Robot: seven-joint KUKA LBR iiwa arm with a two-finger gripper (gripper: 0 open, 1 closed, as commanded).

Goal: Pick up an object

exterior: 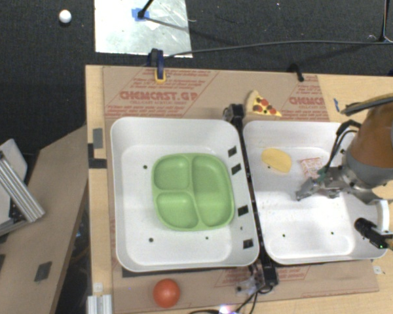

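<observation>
Arm point(380, 146) at right edge of frame: grey casing, broad orange band above wrist. Black cable loops along it. Gripper point(308, 190): dull metallic grey.

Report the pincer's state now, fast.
Pincer: cannot be told whether open or shut; low in the right bin, near the yellow object, nothing seen held.
</observation>
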